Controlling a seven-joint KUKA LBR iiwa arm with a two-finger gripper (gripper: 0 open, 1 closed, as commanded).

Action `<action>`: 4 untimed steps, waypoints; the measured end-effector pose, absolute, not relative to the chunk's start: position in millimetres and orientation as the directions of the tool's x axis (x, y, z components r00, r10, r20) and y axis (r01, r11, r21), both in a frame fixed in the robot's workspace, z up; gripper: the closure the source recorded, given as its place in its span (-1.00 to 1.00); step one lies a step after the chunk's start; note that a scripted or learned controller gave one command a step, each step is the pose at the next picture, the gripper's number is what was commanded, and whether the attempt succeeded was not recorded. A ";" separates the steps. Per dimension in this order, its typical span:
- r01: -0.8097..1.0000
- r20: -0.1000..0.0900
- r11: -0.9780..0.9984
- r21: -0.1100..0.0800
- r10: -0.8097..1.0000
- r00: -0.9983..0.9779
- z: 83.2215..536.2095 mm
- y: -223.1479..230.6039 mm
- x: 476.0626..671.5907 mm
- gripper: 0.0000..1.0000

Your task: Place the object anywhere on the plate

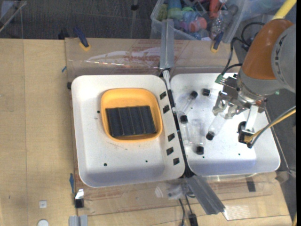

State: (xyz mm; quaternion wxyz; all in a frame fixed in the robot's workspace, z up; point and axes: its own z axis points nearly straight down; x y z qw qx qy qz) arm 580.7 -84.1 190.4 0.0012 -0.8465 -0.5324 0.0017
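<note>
Pincer [229,108] hovering over right bin [263,159], can't tell its state. Clear tubes with black caps [214,127] just below-left, long axis slanting near-left. Yellow plate [107,100], dark ribbed block [130,121] aboard, far off left.

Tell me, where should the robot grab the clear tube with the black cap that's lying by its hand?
Grab the clear tube around its middle, coming straight down from above and squeezing across its thin width. It lies flat and slanted on the floor of the right bin, so its long sides look free. The gripper hangs near its far end.
</note>
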 end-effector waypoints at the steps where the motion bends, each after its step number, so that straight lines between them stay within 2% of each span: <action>1: 0.947 -0.001 -0.321 0.000 0.947 0.321 223.0 -103.3 624.6 1.00; 2: 0.941 -0.001 -0.337 0.001 0.941 0.337 299.0 -194.9 666.5 1.00; 3: 0.992 -0.002 -0.127 0.004 0.992 0.127 370.5 -201.4 668.2 1.00; 4: 0.988 -0.004 0.155 0.006 0.988 -0.155 413.7 -208.7 668.3 1.00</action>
